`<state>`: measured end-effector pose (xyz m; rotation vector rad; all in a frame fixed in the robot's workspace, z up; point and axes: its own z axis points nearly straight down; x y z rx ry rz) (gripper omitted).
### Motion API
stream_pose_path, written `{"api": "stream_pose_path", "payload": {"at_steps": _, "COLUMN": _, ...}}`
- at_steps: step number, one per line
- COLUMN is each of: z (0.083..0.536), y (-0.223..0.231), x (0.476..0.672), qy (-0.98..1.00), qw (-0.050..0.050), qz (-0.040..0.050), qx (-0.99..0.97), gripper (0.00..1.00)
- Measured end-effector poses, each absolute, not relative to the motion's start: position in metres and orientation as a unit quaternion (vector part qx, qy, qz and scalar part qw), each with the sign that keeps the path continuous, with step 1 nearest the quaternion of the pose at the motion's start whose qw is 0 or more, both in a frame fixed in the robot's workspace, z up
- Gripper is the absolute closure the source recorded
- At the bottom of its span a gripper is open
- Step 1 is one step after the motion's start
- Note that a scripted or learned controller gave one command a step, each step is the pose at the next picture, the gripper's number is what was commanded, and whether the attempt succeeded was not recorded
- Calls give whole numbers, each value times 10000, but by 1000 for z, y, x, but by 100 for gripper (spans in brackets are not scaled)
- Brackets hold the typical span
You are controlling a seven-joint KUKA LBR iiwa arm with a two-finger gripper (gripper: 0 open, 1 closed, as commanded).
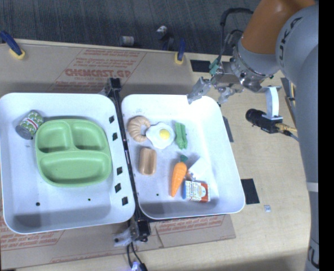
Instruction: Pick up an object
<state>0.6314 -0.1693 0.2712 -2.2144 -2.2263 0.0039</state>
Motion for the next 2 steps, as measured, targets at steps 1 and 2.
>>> {"api": "stream_pose_path", "payload": {"at_steps": 1, "z": 95, "y": -211, "x": 597, "qy": -7094, "qw": 25, "qz": 17, "qx": -7048, "gripper": 0}}
{"api": "stream_pose_path", "payload": {"at_steps": 2, "z": 106, "y": -211, "x": 598, "qy": -7104, "qw": 16, "qz": 22, "qx": -7038, "gripper": 100}}
